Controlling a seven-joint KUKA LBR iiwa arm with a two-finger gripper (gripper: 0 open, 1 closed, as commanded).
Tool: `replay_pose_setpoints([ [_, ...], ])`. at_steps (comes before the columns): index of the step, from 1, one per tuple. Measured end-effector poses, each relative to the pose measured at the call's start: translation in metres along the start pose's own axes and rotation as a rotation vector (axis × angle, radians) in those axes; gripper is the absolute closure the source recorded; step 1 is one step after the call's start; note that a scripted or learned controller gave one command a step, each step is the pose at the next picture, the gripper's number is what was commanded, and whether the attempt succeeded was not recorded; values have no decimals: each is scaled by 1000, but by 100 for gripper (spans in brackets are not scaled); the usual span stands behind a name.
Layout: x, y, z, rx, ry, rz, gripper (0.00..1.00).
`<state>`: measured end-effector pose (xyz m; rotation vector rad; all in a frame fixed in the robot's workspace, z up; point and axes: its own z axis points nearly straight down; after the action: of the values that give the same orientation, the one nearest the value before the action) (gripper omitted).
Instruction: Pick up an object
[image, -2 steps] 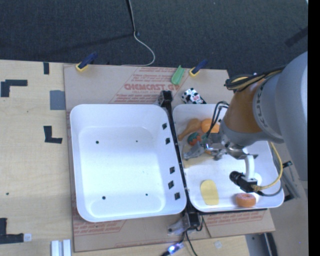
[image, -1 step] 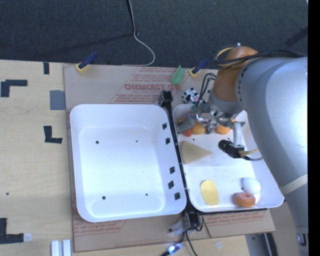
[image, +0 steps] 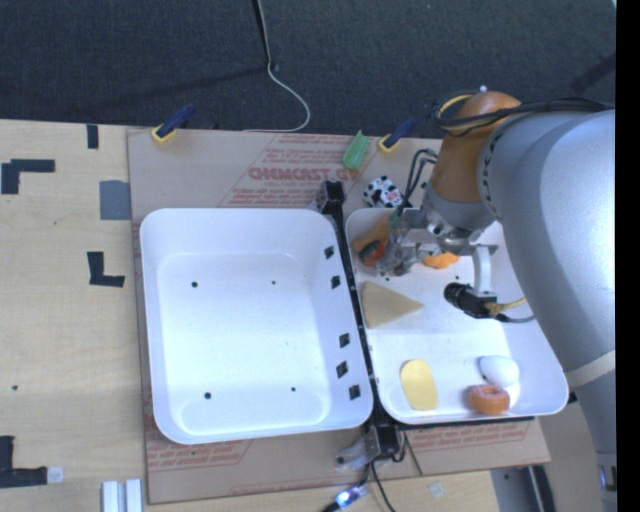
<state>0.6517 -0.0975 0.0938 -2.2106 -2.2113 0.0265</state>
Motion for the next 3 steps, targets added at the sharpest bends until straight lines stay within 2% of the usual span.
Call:
replay_pose_setpoints([
  [1,-28,15,-49,-18,1,0,100],
  [2,-7,8,14,20,-4,1,100],
  [3,-17,13,-17,-10,2,1,100],
])
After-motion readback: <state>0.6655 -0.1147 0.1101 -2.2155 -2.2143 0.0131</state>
